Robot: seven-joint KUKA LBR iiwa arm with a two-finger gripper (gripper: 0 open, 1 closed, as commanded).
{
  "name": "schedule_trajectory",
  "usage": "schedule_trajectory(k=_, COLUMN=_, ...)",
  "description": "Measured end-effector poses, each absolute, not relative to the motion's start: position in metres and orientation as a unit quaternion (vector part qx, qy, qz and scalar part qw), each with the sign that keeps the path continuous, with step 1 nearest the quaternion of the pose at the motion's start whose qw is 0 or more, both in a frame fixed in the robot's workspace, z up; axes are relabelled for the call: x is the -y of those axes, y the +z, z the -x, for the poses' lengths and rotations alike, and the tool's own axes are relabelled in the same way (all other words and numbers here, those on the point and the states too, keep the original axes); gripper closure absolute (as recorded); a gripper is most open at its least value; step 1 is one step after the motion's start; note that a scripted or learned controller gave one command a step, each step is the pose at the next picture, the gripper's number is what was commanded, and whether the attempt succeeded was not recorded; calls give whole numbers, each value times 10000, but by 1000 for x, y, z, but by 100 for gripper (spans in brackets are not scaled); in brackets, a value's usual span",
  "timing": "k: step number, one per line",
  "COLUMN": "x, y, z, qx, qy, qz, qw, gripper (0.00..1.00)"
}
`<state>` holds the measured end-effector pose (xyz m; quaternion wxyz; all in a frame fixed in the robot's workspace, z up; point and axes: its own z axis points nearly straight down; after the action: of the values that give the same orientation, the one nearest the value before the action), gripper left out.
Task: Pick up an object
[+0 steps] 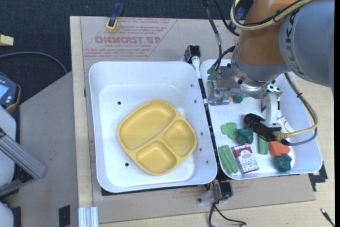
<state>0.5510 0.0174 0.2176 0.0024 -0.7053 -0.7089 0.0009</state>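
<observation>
My gripper [224,94] hangs low over the far left part of the right bin [313,152], under the grey arm with its orange band. A small teal piece [237,98] shows right beside it; whether it is held cannot be seen. Several small objects lie in the near half of this bin: a light green piece [229,128], a dark green piece [245,136], a long green pod [227,159], a red and white box [246,160], a green block [263,145], an orange piece [279,148] and a teal piece [283,162].
The left bin [101,87] holds a yellow divided plate [157,137]. The bins' adjoining walls run just left of the gripper. A brown board [133,34] lies under and behind the bins, with a blue and yellow clamp [113,17] at its far edge.
</observation>
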Motion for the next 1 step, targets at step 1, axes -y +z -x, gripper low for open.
schedule_trajectory(k=1, x=-16, y=235, z=-558, qx=7074, qy=-13, qz=7068, qw=-12, gripper=100)
